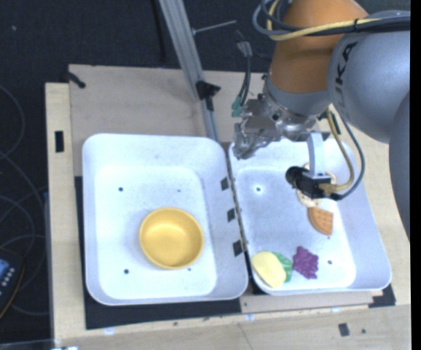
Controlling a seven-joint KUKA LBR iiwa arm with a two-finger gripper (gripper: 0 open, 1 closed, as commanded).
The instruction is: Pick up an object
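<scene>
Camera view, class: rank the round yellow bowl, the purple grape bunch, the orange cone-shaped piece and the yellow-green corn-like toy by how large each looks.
1. Round yellow bowl, clearly the largest.
2. Yellow-green corn-like toy.
3. Purple grape bunch and orange cone-shaped piece: these look alike in size, so I leave them unranked.

A yellow bowl sits in the left bin; the gripper hangs over the right bin's far-left corner, near purple grapes.
</scene>
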